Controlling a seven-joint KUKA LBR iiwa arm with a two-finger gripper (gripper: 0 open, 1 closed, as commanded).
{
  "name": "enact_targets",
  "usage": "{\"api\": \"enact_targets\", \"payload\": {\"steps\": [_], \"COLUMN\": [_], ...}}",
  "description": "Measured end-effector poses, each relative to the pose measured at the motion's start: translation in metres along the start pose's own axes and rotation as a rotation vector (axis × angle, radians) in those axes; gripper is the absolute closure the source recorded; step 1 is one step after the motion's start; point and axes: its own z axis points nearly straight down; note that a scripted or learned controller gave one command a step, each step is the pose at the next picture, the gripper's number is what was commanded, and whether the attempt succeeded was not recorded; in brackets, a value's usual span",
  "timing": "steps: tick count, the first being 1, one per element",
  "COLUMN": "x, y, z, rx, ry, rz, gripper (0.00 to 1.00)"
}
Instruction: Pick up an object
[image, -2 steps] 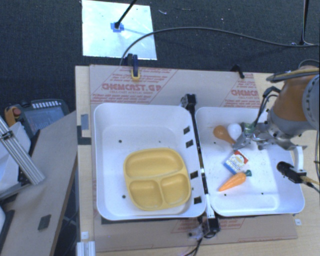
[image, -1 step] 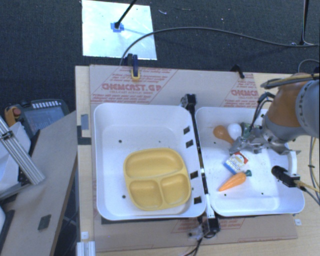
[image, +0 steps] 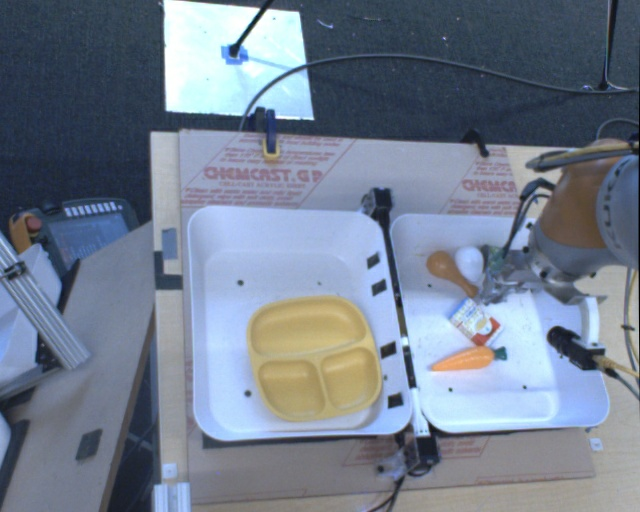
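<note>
Leftmost, the left bin (image: 215, 300) at centre frame holds a yellow divided tray (image: 312, 355) lying flat near its lower edge; the right bin (image: 570, 395) holds a wooden spoon (image: 447, 270) beside a white egg (image: 468, 262), a small packet (image: 473, 322) and, just below it, a toy carrot (image: 465, 360); the gripper (image: 490, 293) hangs at the packet's upper edge, though I cannot tell whether it grips anything.

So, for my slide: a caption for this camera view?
Gripper poised over a small packet beside a toy carrot in the right bin.
</note>
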Motion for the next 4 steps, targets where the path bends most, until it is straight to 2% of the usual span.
{"api": "enact_targets", "payload": {"steps": [2, 3, 4], "x": [-0.01, -0.001, 0.052], "y": [0.007, 0.004, 0.001], "z": [-0.113, -0.165, -0.15], "rx": [-0.003, -0.002, 0.004], "ry": [-0.001, 0.0, 0.002], "rz": [-0.001, -0.004, -0.007], "gripper": [1.0, 1.0, 1.0]}}
